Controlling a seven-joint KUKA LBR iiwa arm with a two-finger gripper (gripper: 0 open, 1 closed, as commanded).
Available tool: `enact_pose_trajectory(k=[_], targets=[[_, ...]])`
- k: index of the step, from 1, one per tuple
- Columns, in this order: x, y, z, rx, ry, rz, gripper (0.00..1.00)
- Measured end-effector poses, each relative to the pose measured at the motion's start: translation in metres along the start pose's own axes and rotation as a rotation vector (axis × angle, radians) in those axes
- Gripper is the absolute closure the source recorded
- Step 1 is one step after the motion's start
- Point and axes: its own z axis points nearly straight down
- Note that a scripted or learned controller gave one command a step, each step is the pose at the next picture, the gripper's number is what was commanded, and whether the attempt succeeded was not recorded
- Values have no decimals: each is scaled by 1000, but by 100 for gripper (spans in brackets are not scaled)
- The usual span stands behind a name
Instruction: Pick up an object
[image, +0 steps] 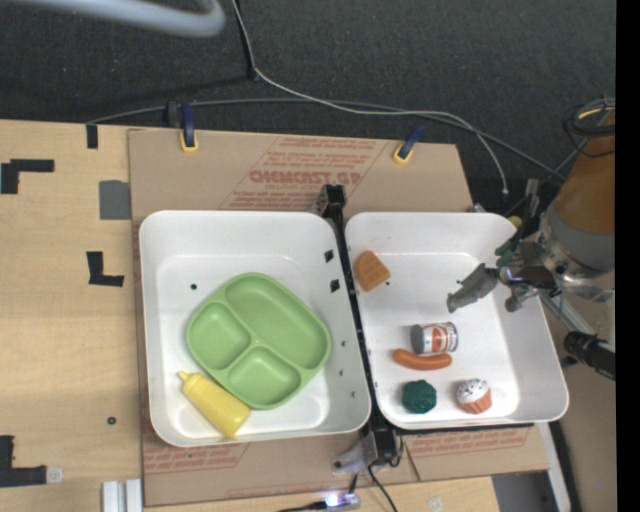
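two shallow white bins side by side; right white bin (455, 240) bears all candidates. nothing lifted yet, whole pick left. grey two-finger gripper (468, 292) over right bin, fingers spread, holding nothing. small red-and-white tin can (434, 339) just below-left of fingertips, apart; orange sausage-shaped toy (422, 360) beneath can.

arm (590, 215) is a chunky rounded thing — orange band up top, light grey shell under it. below that the wrist gets busy: dark metal bits, a couple of small coloured spots, and thin cables looping off the top and side. the gripper (470, 293) is a dull grey tapered piece — too blurry to make out screws or markings.
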Motion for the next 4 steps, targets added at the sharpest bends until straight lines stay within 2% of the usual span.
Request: enact_pose_trajectory(k=[1,4], targets=[[0,2,-5,-10,-2,-4,0],[0,-10,128,-5,-1,-2,0]])
